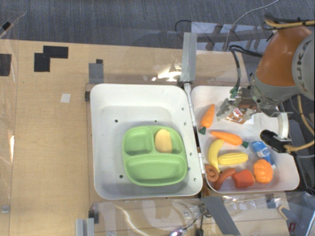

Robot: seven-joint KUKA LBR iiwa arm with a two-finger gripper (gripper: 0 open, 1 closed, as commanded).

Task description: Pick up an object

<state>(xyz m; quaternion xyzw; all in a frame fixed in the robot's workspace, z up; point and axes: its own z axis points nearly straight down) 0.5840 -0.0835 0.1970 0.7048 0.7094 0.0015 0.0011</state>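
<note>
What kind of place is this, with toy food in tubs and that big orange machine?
Most likely a robotics lab bench set up for grasping trials. A grey and orange robot arm reaches over two white bins; one holds plastic food such as a banana and corn, the other a green divided tray. Cables trail behind.

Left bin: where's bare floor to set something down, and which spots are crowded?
In the left bin, bare floor runs behind the green tray up to the back wall, plus a strip along its left wall. The tray's large front compartment is bare; a yellow item fills one back compartment. The right bin is crowded toward its front.
</note>
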